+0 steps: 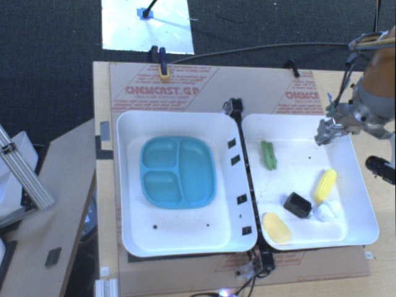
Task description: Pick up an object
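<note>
A small green object, seemingly a toy vegetable (268,154), lay in the upper left of the right-hand bin (362,184), near the divider shared with the left-hand bin (127,184). It looked light and stiff, possibly slick plastic; a pinch across its narrow middle appeared the soundest hold. Lower right of it sat a yellow corn-like piece (325,185) with a white lump (326,211) just beside it, a black block (297,205), and a yellow rounded piece (276,227) near the front wall. The gripper (326,130) hovered over the bin's far right corner, close to the rim, well apart from the green piece; whether its fingers were parted could not be told. Bare floor lay between them. A blue sectioned plate (179,171) occupied the left-hand bin.
</note>
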Available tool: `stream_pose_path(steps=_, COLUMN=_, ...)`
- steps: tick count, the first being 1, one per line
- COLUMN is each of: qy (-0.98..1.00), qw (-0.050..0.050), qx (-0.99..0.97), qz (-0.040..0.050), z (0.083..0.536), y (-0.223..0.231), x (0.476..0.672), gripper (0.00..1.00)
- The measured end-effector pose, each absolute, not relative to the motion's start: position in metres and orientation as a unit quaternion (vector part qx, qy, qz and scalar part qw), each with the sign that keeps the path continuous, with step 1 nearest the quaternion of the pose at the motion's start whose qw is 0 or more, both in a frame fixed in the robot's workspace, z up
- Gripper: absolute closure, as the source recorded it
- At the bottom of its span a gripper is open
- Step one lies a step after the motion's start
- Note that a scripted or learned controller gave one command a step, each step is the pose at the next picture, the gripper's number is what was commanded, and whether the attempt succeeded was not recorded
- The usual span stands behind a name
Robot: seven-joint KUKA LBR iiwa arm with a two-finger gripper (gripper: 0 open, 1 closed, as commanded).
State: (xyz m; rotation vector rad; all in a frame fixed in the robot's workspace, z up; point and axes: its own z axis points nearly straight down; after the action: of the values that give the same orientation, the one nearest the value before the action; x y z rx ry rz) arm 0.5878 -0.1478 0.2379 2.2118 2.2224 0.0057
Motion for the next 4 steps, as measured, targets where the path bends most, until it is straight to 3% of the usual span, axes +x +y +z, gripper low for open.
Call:
stream_pose_path(steps=1, qy=0.709, qw=0.002, qx=0.705, qz=0.0013, z=0.265, y=-0.148, x=0.589, gripper=1.00)
stream_pose_path(steps=2, qy=0.710, qw=0.000, qx=0.704, qz=0.0008, z=0.259, y=-0.087, x=0.576, gripper=1.00)
stream_pose_path(steps=4, qy=0.710, qw=0.000, qx=0.704, qz=0.0007, z=0.238, y=0.013, x=0.572, gripper=1.00)
